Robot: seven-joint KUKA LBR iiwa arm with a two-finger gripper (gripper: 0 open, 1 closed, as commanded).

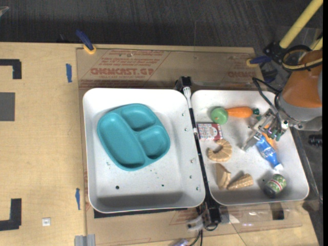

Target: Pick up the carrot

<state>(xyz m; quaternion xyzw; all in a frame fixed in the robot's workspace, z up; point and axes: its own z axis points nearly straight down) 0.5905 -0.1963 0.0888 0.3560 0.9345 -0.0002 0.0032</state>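
The orange carrot (239, 111) lies at the back of the right bin (300, 160), its thick end touching a green ball (219, 115). My gripper (249, 138) hangs over the bin's middle right, just in front and to the right of the carrot's tip and apart from it. Its fingers (246, 145) stand open with nothing between them. The grey arm with its orange band (303, 88) reaches in from the right.
Around the gripper lie a blue tube (268, 150), a small can (275, 184), a croissant (219, 151), two bread pieces (233, 178) and a red-and-white packet (209, 131). The left bin (97, 188) holds a teal divided tray (134, 135).
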